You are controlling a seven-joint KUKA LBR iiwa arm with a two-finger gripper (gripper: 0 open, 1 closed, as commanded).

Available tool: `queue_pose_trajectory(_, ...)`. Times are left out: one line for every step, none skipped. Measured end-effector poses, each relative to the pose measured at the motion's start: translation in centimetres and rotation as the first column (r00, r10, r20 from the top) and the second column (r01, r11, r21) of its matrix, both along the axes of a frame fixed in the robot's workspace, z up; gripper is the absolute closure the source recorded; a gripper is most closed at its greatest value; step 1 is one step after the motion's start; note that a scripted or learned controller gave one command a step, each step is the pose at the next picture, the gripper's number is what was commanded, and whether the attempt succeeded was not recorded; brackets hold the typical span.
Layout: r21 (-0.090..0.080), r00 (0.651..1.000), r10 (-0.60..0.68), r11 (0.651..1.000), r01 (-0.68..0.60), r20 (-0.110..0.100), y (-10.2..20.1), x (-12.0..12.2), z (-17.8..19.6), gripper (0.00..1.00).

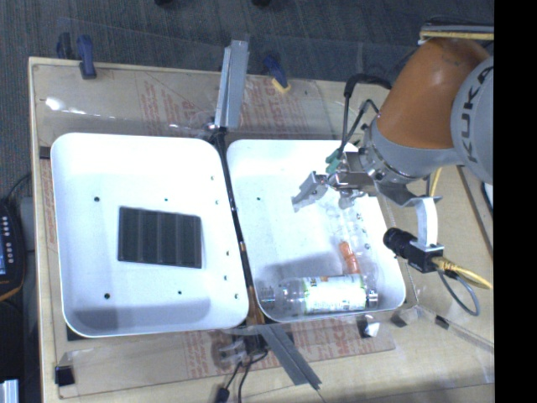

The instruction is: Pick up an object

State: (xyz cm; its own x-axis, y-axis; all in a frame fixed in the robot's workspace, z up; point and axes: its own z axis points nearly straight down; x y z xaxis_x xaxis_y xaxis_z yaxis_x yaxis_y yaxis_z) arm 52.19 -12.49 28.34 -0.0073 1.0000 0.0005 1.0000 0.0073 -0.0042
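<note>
The left bin [75, 183] holds a dark flat ribbed pad [159, 237] in its middle. The right bin [260, 183] holds a clear plastic bottle [323, 295] lying on its side by the near wall. Just above the bottle sits a small orange thing [349, 257], hard to make out. The gripper [323, 185] hangs over the right bin, and it is unclear if it is grasping anything
</note>
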Motion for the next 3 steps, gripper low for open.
queue_pose_trajectory(0.000,0.997,0.079,0.997,-0.079,0.000,1.6,-2.3,-5.3,0.00)
queue_pose_trajectory(0.001,0.982,0.191,0.982,-0.191,0.002,-2.5,-4.2,-19.2,0.00)
queue_pose_trajectory(0.000,0.999,0.038,0.999,-0.038,0.002,-3.2,-2.6,-18.4,0.00)
